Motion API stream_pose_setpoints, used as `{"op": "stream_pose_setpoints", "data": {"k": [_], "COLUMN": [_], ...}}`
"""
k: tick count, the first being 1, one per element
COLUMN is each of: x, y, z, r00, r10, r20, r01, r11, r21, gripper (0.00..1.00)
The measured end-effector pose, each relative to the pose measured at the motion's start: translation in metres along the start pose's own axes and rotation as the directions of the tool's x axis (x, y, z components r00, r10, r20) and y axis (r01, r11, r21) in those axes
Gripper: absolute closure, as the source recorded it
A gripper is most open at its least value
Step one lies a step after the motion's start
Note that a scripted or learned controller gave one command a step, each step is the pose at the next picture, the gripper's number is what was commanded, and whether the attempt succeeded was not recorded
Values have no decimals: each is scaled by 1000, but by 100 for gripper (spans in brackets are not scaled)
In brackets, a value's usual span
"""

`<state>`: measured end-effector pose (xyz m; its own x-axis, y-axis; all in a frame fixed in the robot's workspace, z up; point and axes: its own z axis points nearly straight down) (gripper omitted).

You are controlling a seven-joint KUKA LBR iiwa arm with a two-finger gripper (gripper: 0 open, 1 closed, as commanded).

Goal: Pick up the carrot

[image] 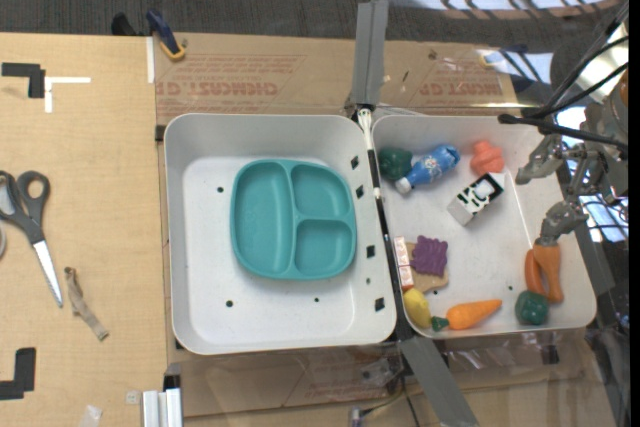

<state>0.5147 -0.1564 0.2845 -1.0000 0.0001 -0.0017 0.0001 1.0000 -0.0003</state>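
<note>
Carrot (472, 314) lies flat near front wall of right bin (505, 140), long axis roughly left-right, tip toward right, green end left. Gripper (556, 217) sits by bin's right wall, above orange toy (545, 272); can't tell jaw state. Carrot is down-left of gripper; likely needs shift left and forward, wrist turned across carrot axis.

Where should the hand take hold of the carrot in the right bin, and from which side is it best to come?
Grip the carrot across the thick middle of its orange body, coming from above. It lies flat, almost parallel to the near wall of the bin, green top beside a yellow toy. The sides across its width look free, so fingers closing across the width should fit; the pointed end is thinner and might slip.
</note>
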Motion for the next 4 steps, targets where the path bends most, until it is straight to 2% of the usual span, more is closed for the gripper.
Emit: {"op": "stream_pose_setpoints", "data": {"k": [1, 2, 3, 4], "x": [30, 28, 27, -5], "y": [25, 60, -26, -65], "z": [143, 183, 184, 191], "r00": [998, 990, 999, 880], "r10": [64, 141, 33, 474], "r20": [-2, 32, 34, 3], "r01": [-64, -141, -34, -474], "r11": [998, 990, 999, 880], "r21": [0, 2, 8, 0], "gripper": [0, 0, 0, 0]}}
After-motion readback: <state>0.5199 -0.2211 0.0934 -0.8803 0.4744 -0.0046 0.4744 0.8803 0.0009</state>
